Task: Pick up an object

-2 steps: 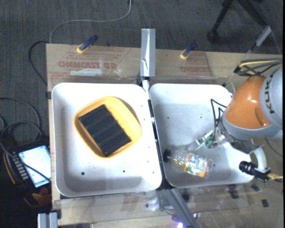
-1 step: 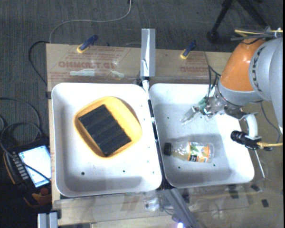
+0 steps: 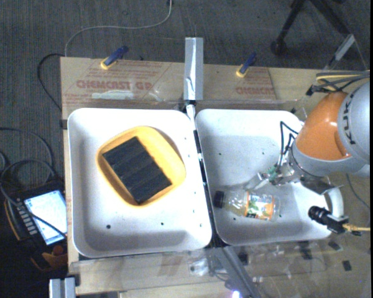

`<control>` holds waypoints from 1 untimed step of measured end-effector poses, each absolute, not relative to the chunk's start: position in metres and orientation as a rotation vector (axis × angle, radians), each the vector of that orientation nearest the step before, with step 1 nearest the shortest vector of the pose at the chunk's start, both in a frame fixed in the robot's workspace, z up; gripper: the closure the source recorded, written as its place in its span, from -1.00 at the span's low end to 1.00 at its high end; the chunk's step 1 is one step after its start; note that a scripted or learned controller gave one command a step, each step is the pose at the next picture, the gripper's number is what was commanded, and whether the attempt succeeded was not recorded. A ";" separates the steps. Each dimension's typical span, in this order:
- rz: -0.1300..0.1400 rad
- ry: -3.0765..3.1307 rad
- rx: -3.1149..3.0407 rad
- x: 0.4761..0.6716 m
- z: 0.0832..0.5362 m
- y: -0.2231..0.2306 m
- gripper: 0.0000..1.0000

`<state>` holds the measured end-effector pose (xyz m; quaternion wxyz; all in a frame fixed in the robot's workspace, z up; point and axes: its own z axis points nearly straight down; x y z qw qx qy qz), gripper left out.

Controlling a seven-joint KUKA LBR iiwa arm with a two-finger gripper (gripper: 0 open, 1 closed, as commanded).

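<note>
Where the right white bin [image 3: 248, 129] slopes to its six o'clock wall, we see a clear plastic bottle with an orange label [image 3: 248, 205] lying flat, dark cap toward nine o'clock, long axis nine-to-three. At its two o'clock the pincer [image 3: 275, 174] hovers; we cannot tell its grip. The left white bin [image 3: 87, 228] holds a yellow dish with a ribbed black slab [image 3: 140, 164].

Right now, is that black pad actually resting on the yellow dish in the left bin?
Touching. The camera view shows the black pad lying flat inside the yellow dish, with yellow rim visible all round it.
</note>
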<state>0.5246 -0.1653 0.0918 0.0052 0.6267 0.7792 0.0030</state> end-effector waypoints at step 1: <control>0.011 2.495 1.870 0.490 0.093 -0.143 -1.00</control>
